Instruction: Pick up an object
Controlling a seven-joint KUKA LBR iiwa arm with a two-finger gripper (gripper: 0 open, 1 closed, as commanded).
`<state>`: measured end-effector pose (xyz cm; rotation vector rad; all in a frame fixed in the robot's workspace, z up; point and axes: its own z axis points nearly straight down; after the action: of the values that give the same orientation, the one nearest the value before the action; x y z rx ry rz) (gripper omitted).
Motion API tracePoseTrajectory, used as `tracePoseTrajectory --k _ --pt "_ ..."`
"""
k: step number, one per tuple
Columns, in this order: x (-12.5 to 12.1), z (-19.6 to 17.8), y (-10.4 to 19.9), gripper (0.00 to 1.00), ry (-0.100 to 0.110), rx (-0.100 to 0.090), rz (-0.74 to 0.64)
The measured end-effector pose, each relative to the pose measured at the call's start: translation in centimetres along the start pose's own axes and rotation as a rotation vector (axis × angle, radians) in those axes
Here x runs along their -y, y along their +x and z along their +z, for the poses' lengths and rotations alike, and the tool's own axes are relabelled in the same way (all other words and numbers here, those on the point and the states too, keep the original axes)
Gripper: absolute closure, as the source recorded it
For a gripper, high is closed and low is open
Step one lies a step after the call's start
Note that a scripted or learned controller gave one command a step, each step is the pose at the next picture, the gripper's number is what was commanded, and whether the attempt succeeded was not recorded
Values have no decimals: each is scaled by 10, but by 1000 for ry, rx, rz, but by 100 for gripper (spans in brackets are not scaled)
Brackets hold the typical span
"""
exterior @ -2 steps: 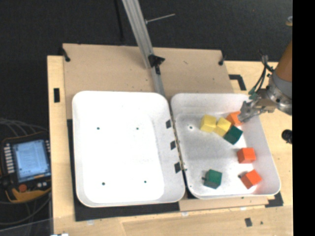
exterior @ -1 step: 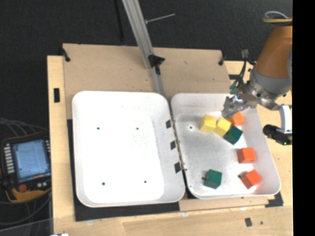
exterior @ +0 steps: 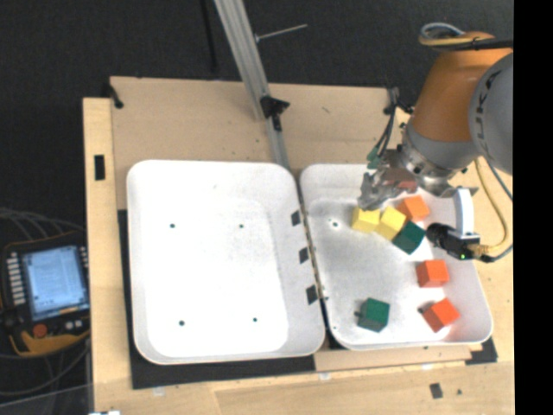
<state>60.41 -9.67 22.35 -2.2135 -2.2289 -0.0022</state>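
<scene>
The tool [exterior: 373,195], finger state indeterminate, hovers just above the yellow cube-shaped block [exterior: 366,220] in the right white bin [exterior: 341,318].

Even overhead light, moderately bright. White bins [exterior: 216,258] near overexposed, little surface detail. Soft short shadows beneath blocks [exterior: 374,314]. Dark floor [exterior: 52,33] underexposed. Slight overall softness, coarse resolution; glowing pendant screen [exterior: 52,279] washed out at left.
</scene>
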Motion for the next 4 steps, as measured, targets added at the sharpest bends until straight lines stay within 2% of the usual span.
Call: tracePoseTrajectory --k 1,3,4 --pt "-1 -10 46 100 -3 0 0" --pt "-7 4 145 100 0 0 0" --pt "-8 -13 192 100 -1 -1 -1"
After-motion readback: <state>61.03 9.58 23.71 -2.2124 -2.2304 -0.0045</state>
